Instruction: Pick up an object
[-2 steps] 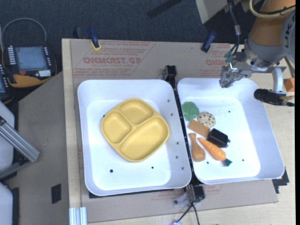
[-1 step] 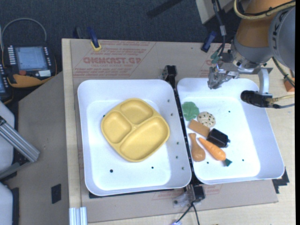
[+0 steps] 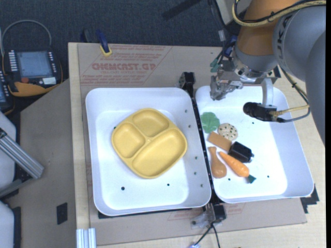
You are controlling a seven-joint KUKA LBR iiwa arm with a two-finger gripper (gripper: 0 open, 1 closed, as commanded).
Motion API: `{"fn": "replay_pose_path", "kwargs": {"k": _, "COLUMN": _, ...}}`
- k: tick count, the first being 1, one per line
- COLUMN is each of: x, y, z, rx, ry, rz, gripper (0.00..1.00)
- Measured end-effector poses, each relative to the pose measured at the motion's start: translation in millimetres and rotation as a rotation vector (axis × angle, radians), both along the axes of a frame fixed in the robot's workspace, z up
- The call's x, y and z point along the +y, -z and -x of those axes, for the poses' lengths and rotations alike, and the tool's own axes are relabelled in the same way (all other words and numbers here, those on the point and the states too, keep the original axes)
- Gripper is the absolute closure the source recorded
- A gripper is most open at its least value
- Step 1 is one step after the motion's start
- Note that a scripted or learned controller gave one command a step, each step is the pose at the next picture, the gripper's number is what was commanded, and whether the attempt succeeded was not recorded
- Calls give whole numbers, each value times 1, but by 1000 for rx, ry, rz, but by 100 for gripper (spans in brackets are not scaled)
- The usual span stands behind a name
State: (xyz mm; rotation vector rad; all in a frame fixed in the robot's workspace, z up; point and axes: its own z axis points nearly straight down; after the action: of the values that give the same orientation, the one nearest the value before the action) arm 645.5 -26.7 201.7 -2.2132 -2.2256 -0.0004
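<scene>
Several small things lie just camera-side of the fingers (image 3: 221, 89), green piece (image 3: 209, 121) closest; released or clenched, I cannot tell.

KUKA arm (image 3: 309, 40), upper right of frame: grey shell, orange band (image 3: 262, 27).
Shell smooth, rounded, matte grey; band glossy and bulbous. A yellow cable (image 3: 243, 6) loops over it. Below, the gripper (image 3: 221, 92): grey metal, thin wires.

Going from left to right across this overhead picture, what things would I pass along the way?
Handheld screen device beside the bench → yellow divided plate in the left bin → green piece → speckled cookie → black block, these three in the right bin.
</scene>
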Motion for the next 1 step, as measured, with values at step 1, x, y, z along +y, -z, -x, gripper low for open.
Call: {"fn": "replay_pose_path", "kwargs": {"k": 1, "x": 44, "y": -10, "z": 3, "rx": -4, "ry": 1, "rz": 0, "gripper": 100}}
